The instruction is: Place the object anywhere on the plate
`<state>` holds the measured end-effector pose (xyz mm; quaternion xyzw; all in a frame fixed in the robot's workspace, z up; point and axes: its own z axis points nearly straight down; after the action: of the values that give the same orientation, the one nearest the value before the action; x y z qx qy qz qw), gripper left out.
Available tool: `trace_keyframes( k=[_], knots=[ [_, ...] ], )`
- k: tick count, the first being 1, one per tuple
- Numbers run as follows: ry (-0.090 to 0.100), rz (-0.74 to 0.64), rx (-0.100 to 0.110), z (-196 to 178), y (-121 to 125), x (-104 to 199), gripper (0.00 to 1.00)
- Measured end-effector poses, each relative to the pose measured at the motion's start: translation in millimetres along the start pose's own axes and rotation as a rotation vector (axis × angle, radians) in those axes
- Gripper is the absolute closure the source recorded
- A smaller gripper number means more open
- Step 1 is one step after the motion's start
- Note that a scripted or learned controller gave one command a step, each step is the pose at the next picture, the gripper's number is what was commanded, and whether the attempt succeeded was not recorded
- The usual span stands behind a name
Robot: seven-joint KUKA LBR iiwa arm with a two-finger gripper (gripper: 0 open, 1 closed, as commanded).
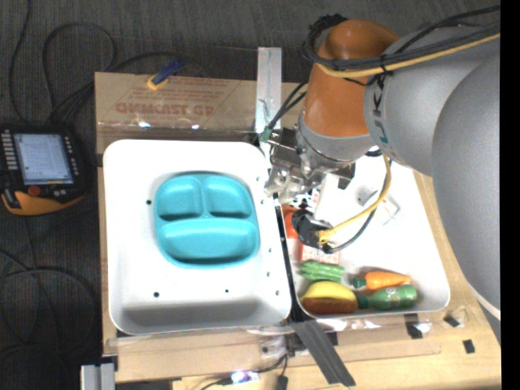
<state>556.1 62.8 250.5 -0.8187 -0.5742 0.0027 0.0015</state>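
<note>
While the arm (357,80) reaches in over the right bin (422,242), the gripper (302,187) hangs low at that bin's inner edge, close beside the wall it shares with the left bin (130,299); its state I cannot tell, since the wrist and cables hide it. Readable writing is scarce: up and to the left of the gripper, a brown cardboard sheet (179,108) on the desk (455,331) carries faint reddish lettering (too washed out to spell with confidence), and far off to the left a handheld pendant (39,165) shows a lit screen whose text is too small to read. The toy foods lie below the gripper, near the front wall of the right bin: a yellow-and-brown piece (327,296), an orange carrot (386,280) and a green vegetable (390,297), all clustered and apart from the gripper. The blue plate (207,218), divided into three compartments, sits in the left bin, to the gripper's left.
</note>
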Motion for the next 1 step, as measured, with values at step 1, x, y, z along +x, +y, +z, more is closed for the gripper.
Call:
trace_keyframes(
  k=[1],
  knots=[
    [0.001,0.000,0.000,-0.2,0.3,-0.2,0.00]
  ],
)
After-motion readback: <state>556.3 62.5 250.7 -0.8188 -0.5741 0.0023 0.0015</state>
